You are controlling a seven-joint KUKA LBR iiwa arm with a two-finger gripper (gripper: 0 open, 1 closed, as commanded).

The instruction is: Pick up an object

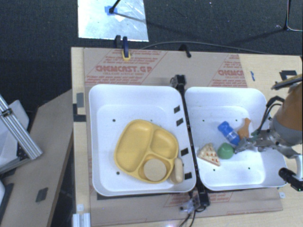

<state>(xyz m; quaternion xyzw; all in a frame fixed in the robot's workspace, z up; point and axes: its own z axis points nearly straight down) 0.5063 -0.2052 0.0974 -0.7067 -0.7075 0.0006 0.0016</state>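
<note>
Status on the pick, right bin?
Gripper low in right bin, beside green ball. Nothing seen held. Blue bottle and wedge crowd close.

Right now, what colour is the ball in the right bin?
Green, seen in the camera view.

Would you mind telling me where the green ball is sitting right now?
The green ball lies in the right bin, near its middle, between the triangular sandwich piece on its left and the gripper on its right, just below the blue bottle.
</note>
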